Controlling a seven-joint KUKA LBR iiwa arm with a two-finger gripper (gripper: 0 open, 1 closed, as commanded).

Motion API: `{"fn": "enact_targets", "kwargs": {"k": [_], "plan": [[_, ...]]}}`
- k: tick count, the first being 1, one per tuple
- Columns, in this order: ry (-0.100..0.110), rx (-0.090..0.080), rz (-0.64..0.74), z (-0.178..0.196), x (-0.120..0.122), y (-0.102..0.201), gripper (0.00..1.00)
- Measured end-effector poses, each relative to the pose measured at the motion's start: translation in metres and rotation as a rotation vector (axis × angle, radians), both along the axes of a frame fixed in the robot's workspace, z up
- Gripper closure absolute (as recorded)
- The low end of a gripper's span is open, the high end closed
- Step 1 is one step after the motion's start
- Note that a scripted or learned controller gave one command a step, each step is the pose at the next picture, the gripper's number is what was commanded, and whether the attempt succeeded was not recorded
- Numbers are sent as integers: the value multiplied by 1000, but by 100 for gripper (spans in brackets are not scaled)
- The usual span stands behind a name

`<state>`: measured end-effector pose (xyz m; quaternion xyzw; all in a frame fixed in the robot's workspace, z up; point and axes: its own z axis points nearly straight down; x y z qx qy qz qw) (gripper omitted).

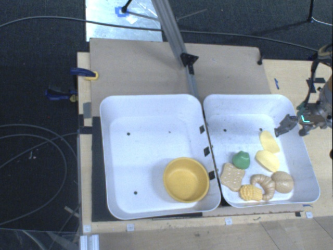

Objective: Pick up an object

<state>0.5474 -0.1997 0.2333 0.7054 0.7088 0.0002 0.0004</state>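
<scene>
Arm (323, 87) cut off by the right frame edge; only the wrist end and gripper (294, 125) visible. Finger state too small and dark to read. Small pale items (269, 183) in the right bin (244, 105) overlap, so their outlines merge; exact types not resolvable. Grey pole (171, 27) runs off the top edge. Floor cables (31, 155) exit at the left.

Even overhead light, bright on white bins (156, 113); soft faint shadows; glare patch on floor upper left; picture slightly soft, grainy.
</scene>
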Motion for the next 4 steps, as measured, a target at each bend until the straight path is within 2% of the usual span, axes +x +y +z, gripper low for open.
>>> {"fn": "enact_targets", "kwargs": {"k": [1,2,3,4], "plan": [[-1,0,0,1,0,0,0],[1,0,-3,-41,4,-2,0],[4,1,-5,-104,6,-2,0],[2,0,-5,-145,6,-2,0]]}}
